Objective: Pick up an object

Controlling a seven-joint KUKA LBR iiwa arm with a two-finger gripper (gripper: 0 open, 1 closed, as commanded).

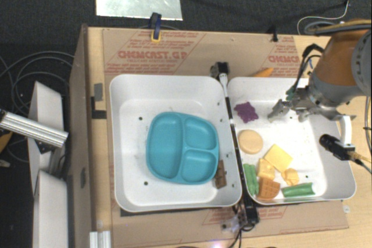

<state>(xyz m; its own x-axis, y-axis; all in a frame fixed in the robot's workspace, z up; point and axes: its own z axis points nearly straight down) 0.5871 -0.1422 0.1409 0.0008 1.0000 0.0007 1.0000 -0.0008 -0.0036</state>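
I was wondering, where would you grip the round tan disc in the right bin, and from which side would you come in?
Take the round tan disc across its rim, straight from above. It lies flat on the right bin's floor, and the space toward the purple piece is open. The yellow block sits close at its lower right, so set the fingers clear of that side.

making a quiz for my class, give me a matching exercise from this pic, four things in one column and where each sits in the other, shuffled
Things
1. blue divided plate
2. purple piece
3. green bean-shaped piece
4. round tan disc

Places
A. right bin, front edge, towards its right corner
B. left bin, middle
C. right bin, back left, near the divider
D. right bin, left side, just in front of the purple piece

Pairs: 1-B, 2-C, 3-A, 4-D
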